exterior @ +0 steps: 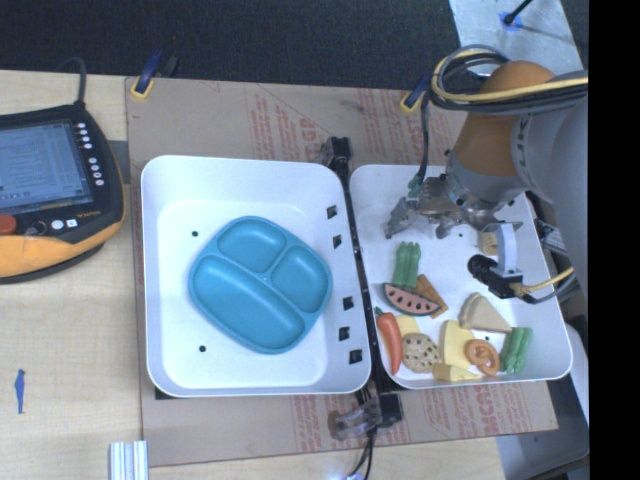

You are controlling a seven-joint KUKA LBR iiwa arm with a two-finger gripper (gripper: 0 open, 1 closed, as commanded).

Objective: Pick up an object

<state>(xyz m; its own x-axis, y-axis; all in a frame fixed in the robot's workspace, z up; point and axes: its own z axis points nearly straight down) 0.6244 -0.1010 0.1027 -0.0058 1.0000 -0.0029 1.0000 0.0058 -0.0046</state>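
Observation:
My gripper (420, 223) hangs over the far part of the right bin (375, 193). Its two dark fingers stand apart, open, and nothing sits between them. Just in front of it lies a green bean bundle (406, 264). Nearer still are a watermelon slice (408, 300), a red chili (390, 340), a speckled cookie (419, 351), yellow cheese (456, 340), a tomato slice (482, 357), a pale wedge (485, 314) and another green piece (516, 348).
The left bin (165, 193) holds a blue divided plate (262, 283). A tablet pendant with an orange rim (50, 193) lies on the bench at far left. The arm's grey body and orange band (500, 118) with looping cables fill the upper right.

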